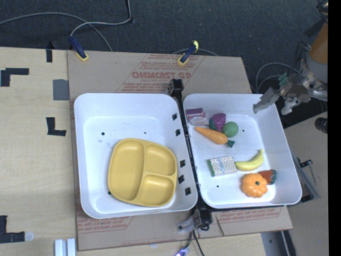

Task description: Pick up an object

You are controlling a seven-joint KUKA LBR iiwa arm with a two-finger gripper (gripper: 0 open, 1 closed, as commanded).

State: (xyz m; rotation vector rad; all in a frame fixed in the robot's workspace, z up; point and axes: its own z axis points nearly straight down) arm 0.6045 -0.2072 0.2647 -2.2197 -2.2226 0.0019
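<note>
The right bin (279,143) holds several toy foods. An orange carrot (212,136) lies next to a purple piece (217,121) and a green ball (230,128), with a small purple-and-white box (195,114) at the back left. Nearer the front are a banana (250,162), a pale patterned block (222,166), an orange pumpkin (254,185) and a red piece (269,176). My gripper (276,103) hangs over the bin's back right corner, open, with nothing between its fingers. It is well apart from all the items.
The left bin (90,143) holds a yellow divided plate (143,172). Both bins rest on a cardboard sheet (154,73) held by clamps at the back. Cables run over the dark floor behind, and the arm's body stands at the right edge.
</note>
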